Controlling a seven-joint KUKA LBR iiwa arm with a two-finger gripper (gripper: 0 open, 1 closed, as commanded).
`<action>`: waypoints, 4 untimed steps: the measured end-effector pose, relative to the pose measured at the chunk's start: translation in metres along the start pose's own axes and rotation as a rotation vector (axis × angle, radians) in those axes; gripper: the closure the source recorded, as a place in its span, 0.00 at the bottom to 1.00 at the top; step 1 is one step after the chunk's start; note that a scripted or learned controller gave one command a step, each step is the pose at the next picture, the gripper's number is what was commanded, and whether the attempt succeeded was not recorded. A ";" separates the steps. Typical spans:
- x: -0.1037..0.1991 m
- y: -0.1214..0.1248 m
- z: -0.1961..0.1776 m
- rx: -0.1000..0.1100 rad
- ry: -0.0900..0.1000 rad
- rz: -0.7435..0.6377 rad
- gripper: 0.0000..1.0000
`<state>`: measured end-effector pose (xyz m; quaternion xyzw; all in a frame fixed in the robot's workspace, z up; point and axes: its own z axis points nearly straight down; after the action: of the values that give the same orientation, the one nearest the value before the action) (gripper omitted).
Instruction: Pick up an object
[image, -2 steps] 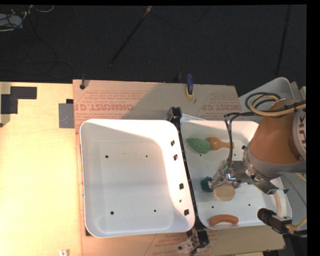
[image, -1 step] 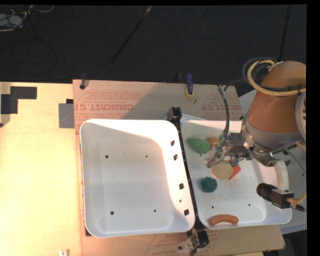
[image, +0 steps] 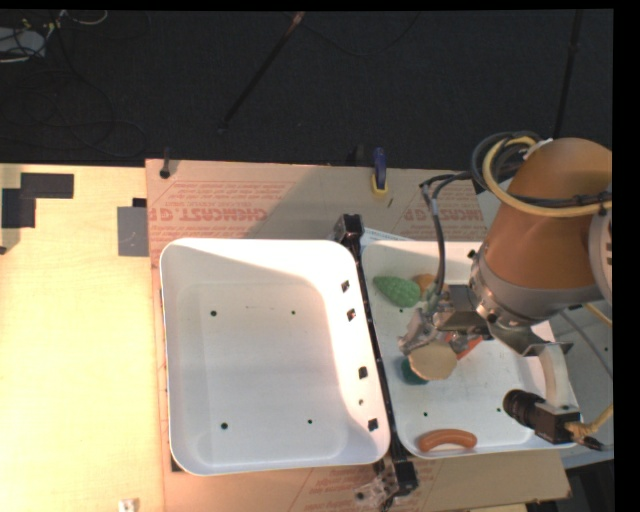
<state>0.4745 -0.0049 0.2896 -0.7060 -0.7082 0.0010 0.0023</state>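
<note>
Two white bins; pincer (image: 432, 345) low in right bin (image: 470, 420), over tan disc (image: 433, 363); pincer state unclear.

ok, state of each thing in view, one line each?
gripper: low in the right bin, over the tan disc
tan disc: flat, under the gripper
green object: loose, near the far wall
orange ring: loose, by the near rim
right bin: holds all the objects

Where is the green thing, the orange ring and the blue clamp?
green thing (image: 398, 290), camera view, its middle.
orange ring (image: 447, 440), camera view, top of its curve.
blue clamp (image: 379, 168), camera view, its blue handle.
</note>
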 end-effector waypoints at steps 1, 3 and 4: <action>0.015 0.059 -0.074 -0.012 -0.002 0.000 1.00; 0.032 0.079 0.019 -0.009 -0.001 -0.001 1.00; 0.092 0.090 -0.075 -0.013 0.001 -0.004 1.00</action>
<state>0.5649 0.0877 0.3647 -0.7045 -0.7096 -0.0040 -0.0018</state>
